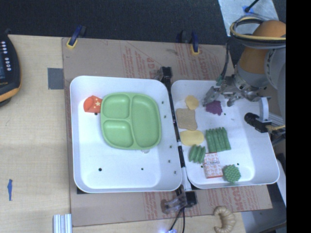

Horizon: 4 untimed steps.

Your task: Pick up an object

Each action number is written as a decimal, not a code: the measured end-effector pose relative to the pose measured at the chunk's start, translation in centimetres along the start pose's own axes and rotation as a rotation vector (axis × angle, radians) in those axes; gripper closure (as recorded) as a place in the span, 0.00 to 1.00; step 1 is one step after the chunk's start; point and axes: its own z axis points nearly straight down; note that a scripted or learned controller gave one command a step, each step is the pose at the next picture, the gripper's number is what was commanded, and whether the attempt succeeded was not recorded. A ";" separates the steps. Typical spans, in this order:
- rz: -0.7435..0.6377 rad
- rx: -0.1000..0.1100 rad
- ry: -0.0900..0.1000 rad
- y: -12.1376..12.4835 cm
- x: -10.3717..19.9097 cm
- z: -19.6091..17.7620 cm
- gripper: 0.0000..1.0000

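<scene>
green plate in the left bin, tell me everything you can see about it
The green plate is a pale green, rounded-square dish, plastic by the look of it, split by raised ridges into three compartments: two smaller ones on the camera's left, one long one on the right. It lies flat, right way up, in the upper middle of the left bin. A small red item sits at its upper left corner.
</scene>
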 end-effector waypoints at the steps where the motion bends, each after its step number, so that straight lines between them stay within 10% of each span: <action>1: -0.002 -0.001 -0.002 0.0 -0.1 -1.1 1.00; 2: -0.002 -0.001 -0.002 0.0 -0.1 -1.1 0.00; 3: 0.002 0.004 0.001 -0.1 0.8 1.2 0.00; 4: 0.001 0.002 0.000 0.0 0.6 -0.1 1.00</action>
